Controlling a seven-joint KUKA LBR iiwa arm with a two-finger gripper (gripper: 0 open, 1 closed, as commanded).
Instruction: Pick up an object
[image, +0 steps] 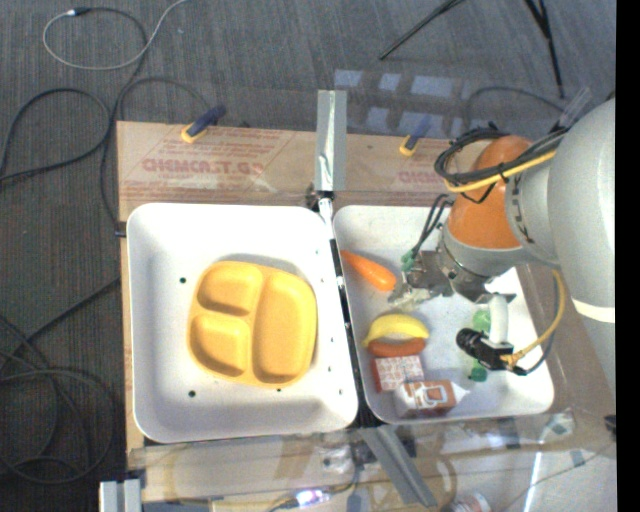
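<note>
Two white bins sit side by side on the tabletop (150, 170). Landmark: the divider (340, 300) where the two bins meet.

Left bin (160, 400), left of the divider: one yellow tray (256, 320) with three compartments, lying flat near the middle, well apart from the divider.

Right bin (530, 395), right of the divider: an orange carrot (368, 270) lies just beside the divider, toward the far end, tilted. A lemon (396, 327) lies a little nearer the camera, near the divider. An orange-red item (398, 348) touches the lemon's near side; too small to tell what it is. A red box (397, 371) lies just past that, near the divider. A brown-and-white carton (428, 397) touches the box on the side away from the divider, at the bin's near end. A green-and-white item (488, 322) lies further from the divider, partly hidden by the arm's cable. A small green piece (477, 374) lies close by it.

The arm (580, 180) reaches in from the right, well apart from the divider, with its orange band (490, 205) over the right bin. The gripper (415, 290) is low in the right bin, between carrot and lemon, near the divider. Fingers: cannot tell if apart or together, too blurred and dark. Nothing is seen between them.
</note>
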